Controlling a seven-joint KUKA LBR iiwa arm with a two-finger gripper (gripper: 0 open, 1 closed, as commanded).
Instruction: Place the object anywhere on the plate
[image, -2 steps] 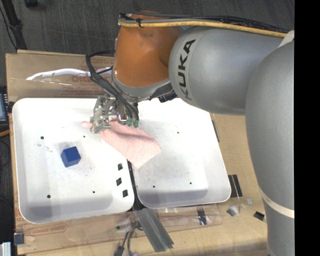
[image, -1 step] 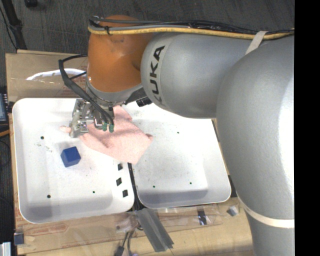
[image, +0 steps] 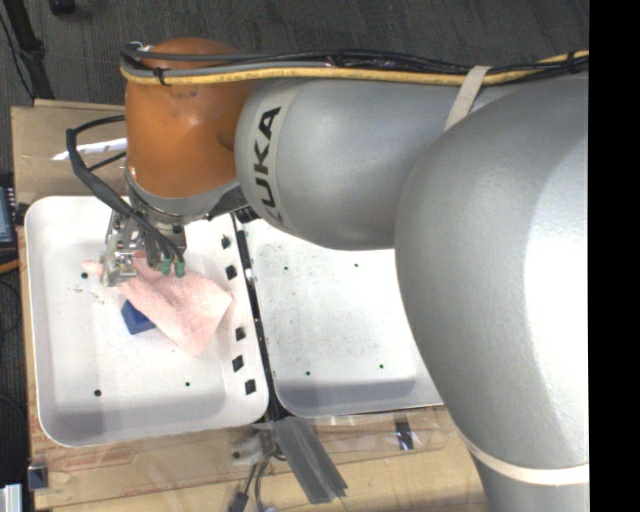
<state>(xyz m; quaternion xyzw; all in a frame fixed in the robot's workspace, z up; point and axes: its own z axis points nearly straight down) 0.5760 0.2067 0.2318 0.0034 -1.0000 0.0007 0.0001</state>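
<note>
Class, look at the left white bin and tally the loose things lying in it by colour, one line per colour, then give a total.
Pink: 1, the pink cloth, lying under the gripper
Blue: 1, the blue object, partly tucked under the cloth's edge
Total: 2

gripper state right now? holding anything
gripper: cannot be told; it sits low in the left bin, at the upper edge of the pink cloth.

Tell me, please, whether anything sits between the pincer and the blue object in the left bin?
Yes: a pink cloth lies over part of the blue object, directly under the pincer.
</note>
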